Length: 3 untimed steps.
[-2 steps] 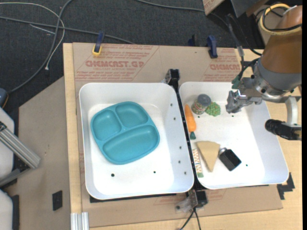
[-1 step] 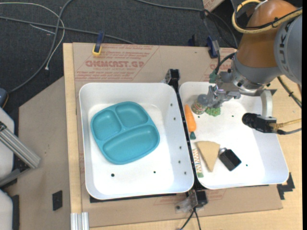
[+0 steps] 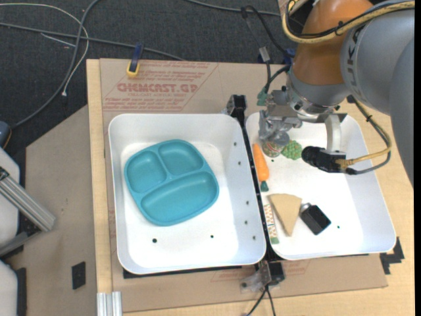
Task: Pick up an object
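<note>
Camera view: our tool (image 3: 275,143) sits low in the right white bin (image 3: 368,196), near its upper-left corner; we can't tell its grip state. Just beside it: a green knobbly broccoli-like toy (image 3: 292,151) and an orange carrot-shaped piece (image 3: 261,162) along the bin's left wall. Nearer the front we see a tan wedge-shaped block (image 3: 287,209) touching a small black box (image 3: 315,218). Left white bin (image 3: 125,242) holds a teal divided plastic plate (image 3: 172,181).

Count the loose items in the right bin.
4: a carrot by the left wall, a green piece beside the pincer, a tan wedge and a black block near the front. The arm may hide more.
</note>
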Each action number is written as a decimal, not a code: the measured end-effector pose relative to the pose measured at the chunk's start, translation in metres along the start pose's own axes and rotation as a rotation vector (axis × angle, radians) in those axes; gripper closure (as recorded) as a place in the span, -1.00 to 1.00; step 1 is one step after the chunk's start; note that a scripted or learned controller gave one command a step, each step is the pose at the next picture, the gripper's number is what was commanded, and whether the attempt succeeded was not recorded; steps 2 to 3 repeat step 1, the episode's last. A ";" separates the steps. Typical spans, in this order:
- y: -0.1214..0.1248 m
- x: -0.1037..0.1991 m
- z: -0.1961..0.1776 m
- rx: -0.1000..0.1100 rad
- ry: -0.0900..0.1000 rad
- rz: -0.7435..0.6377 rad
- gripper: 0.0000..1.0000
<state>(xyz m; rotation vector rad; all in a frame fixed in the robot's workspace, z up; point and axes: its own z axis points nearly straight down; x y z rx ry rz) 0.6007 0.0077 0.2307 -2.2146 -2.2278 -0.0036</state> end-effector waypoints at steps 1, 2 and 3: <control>0.012 0.058 -0.008 -0.001 0.001 -0.001 1.00; 0.012 0.058 -0.008 -0.001 0.001 -0.001 1.00; 0.012 0.058 -0.008 -0.001 0.001 -0.001 1.00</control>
